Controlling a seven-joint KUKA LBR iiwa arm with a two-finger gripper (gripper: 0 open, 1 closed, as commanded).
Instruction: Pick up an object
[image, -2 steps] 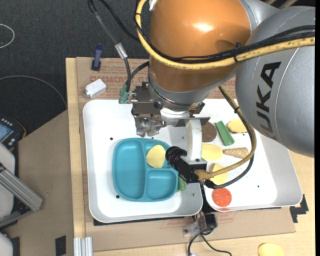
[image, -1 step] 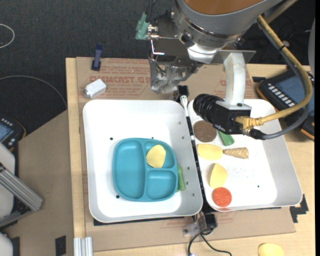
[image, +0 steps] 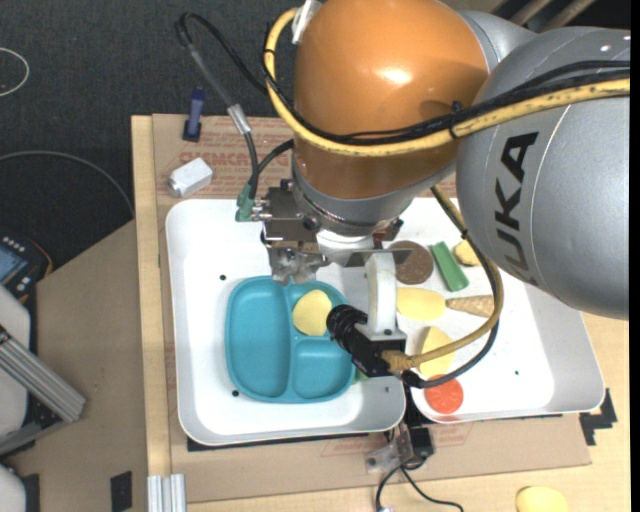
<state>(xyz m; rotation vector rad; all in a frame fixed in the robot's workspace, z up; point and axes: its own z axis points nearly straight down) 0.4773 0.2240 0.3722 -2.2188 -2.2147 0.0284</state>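
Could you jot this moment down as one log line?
pincer over left bin | blue tray below | yellow piece on tray | no grasp seen

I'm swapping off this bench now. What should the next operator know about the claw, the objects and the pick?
Claw: low over the left bin, above the blue divided tray; whether it grips anything cannot be told.
Yellow round piece sits in the tray beside the claw.
Right bin holds a brown disc, green stick, cone, red disc.
No lift confirmed; pick remains.

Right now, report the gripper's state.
Gripper: cannot be told; it sits low over the blue tray in the left bin, near a yellow piece.
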